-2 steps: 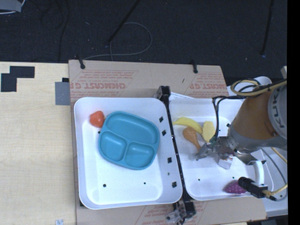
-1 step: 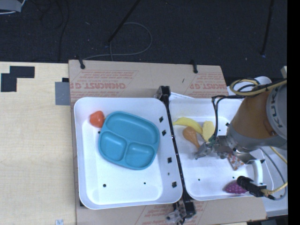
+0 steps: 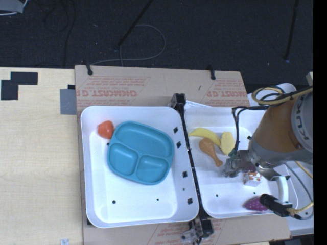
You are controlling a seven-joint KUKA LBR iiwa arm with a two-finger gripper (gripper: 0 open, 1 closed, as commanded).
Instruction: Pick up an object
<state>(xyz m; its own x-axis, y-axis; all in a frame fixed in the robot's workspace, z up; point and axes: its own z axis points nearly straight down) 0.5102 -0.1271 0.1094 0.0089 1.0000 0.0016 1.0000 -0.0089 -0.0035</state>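
Two white bins (image 3: 92, 188), one blue tray (image 3: 140, 152), one tomato (image 3: 106, 129), two bananas (image 3: 203, 133)

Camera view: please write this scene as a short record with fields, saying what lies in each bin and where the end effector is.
left bin: blue divided plate; orange-red ball touching the plate's upper left edge
right bin: yellow banana, yellow piece, tan drumstick, small white box, purple grapes
end effector: low in the right bin, just right of the drumstick's lower end
finger state: cannot tell
object held: none visible
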